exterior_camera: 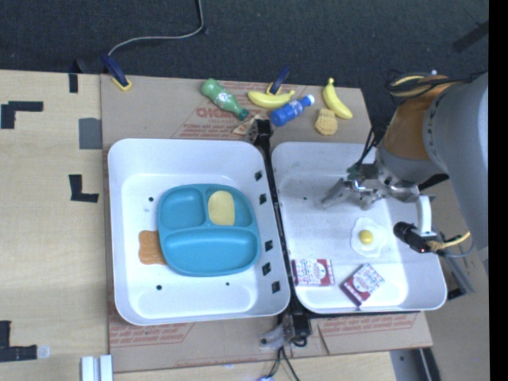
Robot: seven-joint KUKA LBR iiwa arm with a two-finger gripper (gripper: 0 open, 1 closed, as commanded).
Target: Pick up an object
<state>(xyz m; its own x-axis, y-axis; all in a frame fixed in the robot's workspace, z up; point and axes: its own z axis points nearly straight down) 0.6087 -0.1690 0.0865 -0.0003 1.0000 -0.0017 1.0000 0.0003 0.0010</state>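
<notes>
1. Over the right bin (413, 296), we see the end effector (337, 197) spread apart, holding nothing
2. Just beside it, nearer the front, lies the fried egg (366, 238)
3. We should centre above it, then descend flat, since it sits low

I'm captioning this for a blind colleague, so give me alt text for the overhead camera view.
A grey robot arm reaches from the right, its hand low over the right white bin, which holds a toy fried egg and two small red packets. The left bin holds a blue divided plate with a yellow piece on it; toy bananas and bottles lie beyond.
</notes>
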